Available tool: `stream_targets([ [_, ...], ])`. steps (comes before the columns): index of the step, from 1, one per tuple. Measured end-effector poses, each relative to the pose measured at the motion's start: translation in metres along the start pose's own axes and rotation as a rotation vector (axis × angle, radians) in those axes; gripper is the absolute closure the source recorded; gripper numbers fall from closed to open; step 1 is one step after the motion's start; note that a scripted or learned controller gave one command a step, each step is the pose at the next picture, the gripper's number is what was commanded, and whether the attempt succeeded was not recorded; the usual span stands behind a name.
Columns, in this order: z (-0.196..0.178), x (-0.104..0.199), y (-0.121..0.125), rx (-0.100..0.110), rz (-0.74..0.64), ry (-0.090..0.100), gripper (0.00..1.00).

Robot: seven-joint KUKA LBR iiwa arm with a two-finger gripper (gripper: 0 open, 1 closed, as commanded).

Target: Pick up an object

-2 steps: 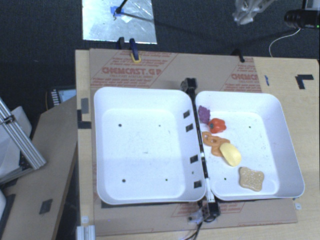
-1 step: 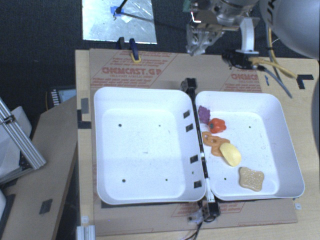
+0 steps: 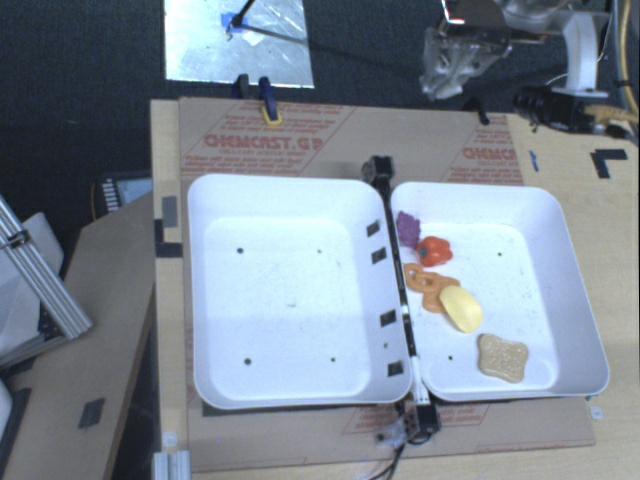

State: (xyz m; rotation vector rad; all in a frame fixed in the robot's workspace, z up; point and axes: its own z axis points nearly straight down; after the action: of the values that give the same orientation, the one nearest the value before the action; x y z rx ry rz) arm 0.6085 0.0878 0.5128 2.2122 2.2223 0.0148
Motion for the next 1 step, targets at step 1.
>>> stream_targets([
  [1,-0.0242,0.0231,-0.0146,0.006,-0.002,-0.001,1.0],
])
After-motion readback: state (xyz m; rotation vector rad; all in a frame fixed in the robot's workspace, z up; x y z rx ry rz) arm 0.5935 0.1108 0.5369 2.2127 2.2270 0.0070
